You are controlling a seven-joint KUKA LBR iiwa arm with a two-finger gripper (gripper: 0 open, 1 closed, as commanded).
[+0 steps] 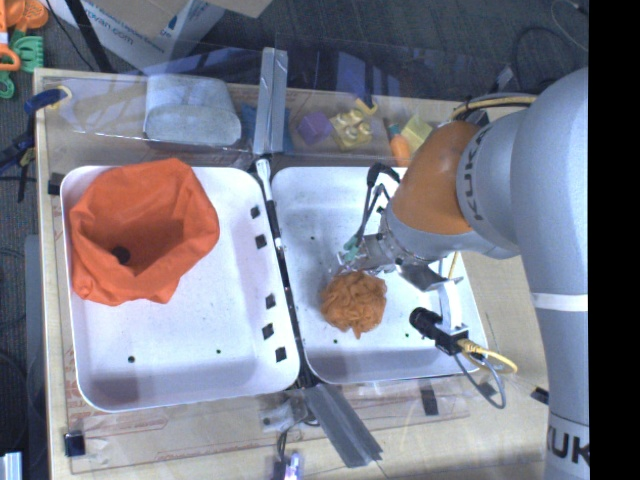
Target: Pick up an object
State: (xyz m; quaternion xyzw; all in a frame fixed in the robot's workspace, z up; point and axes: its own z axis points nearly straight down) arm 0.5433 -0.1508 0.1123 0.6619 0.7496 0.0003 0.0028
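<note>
Arm reaching into the right bin over an orange clump.

The arm [520, 198] is leaning in from the right, its gripper [352, 258] sitting low in the right bin [300, 208], just above the orange clump [354, 302] lying near that bin's middle. Whether the gripper is open or closed I cannot tell. An orange cloth [140, 230] is lying bunched in the left bin [200, 368], well apart from the gripper.
</note>
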